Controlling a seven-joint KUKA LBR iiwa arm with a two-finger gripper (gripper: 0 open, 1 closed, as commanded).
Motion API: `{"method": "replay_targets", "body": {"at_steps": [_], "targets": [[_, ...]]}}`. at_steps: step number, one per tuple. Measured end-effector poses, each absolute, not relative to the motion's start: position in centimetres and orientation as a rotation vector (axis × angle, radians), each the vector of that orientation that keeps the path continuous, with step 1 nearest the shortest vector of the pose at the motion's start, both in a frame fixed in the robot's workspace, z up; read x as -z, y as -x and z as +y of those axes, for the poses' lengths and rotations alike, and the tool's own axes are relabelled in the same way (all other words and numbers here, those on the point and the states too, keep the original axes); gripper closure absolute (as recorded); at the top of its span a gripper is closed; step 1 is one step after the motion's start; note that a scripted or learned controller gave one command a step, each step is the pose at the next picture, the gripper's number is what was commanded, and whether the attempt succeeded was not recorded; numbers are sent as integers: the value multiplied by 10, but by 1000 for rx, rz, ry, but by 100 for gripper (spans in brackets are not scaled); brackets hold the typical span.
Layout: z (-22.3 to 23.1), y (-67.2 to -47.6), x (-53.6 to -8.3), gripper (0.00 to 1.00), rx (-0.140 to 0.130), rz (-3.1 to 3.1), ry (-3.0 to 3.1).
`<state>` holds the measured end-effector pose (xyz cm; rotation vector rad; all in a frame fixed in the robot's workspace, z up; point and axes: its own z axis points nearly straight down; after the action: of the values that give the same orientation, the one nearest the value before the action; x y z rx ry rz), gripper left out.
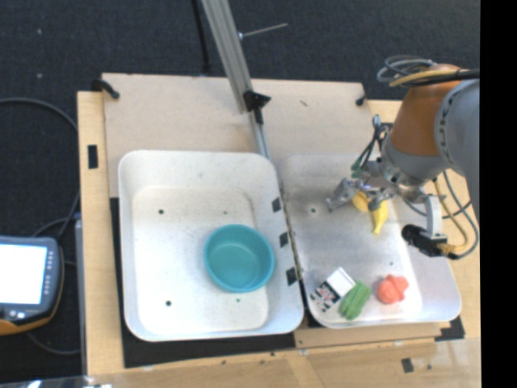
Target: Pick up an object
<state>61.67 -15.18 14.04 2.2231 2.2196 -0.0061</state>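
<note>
You see the gripper (361, 197) over the right bin (319, 176), its fingers clamped on a yellow banana-shaped toy (376, 212). The teal bowl (237, 257) sits in the left bin (153, 176).

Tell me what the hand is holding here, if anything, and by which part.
Cannot be told: the hand sits right over the yellow object, hiding whether that object is gripped.

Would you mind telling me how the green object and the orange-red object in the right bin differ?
The green object is elongated and lies slanted; the orange-red object is rounder and lumpier. The green object touches a white card with black print; the orange-red object lies apart from it. Both rest near the right bin's front edge.
</note>
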Motion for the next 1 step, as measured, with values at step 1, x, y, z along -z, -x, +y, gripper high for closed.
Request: {"method": "replay_targets", "body": {"at_steps": [1], "targets": [[-153, -616, -99, 0, 7, 2219, -2225]]}}
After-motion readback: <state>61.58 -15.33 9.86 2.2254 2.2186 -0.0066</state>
